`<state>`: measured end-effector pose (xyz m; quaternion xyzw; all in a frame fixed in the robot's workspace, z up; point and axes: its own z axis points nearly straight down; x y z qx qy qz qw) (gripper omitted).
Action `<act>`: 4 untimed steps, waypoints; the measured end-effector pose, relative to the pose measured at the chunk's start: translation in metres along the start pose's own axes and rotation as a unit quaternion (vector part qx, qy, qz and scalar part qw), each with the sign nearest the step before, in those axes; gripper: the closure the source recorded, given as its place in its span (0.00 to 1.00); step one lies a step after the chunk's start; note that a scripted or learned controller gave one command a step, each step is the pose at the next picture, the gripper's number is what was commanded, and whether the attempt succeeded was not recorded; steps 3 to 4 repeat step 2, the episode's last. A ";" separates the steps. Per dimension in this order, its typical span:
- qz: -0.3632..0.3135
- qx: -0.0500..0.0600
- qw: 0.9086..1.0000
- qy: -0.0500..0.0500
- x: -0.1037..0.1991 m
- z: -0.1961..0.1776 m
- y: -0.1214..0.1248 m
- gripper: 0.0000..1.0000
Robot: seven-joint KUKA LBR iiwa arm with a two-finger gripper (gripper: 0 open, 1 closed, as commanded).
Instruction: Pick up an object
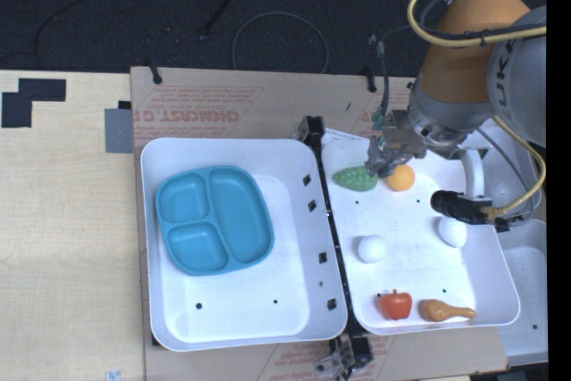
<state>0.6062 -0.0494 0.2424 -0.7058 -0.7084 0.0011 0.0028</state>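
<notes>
The two-finger gripper (385,163) hangs low at the far edge of the right white bin (486,303), its tip between a bumpy green oblong toy (355,179) and a small round orange ball (401,178), likely lined up to take one; whether it is spread or pinched I cannot tell

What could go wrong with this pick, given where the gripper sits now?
1. The gripper sits between the green object and the orange ball, which lie close together; it may catch both or nudge one away.
2. The ball is round and could roll off.
3. Both lie near the right bin's back wall, leaving little room.
</notes>
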 end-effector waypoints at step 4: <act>0.000 0.001 1.000 0.000 0.102 0.024 -0.039 1.00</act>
